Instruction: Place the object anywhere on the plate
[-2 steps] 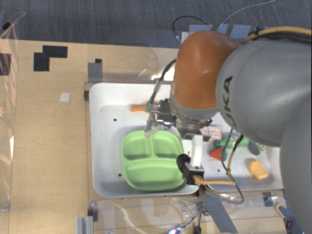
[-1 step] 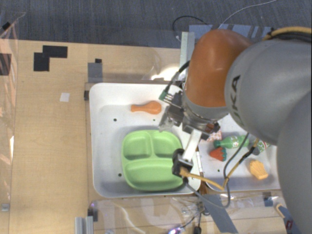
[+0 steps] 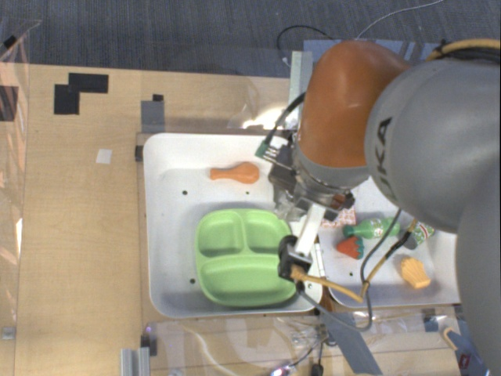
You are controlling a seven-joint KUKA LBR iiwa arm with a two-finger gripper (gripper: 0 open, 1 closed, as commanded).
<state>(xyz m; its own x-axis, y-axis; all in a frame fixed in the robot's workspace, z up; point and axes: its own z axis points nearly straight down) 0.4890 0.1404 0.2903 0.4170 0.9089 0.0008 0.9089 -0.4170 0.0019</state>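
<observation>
**Drumstick lies off the plate**

In the left bin (image 3: 168,225), the drumstick (image 3: 235,174) lies behind the plate (image 3: 235,258), apart from it. The gripper (image 3: 296,202) hangs over the plate's right rim; open or closed, cannot tell. A strawberry (image 3: 350,247) lies in the right bin (image 3: 385,287).

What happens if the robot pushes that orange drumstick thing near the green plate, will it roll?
The orange drumstick has a round fat end and a thin handle, so it would probably roll in a curve. It looks like smooth plastic, likely light and slippery on the white bin.
</observation>
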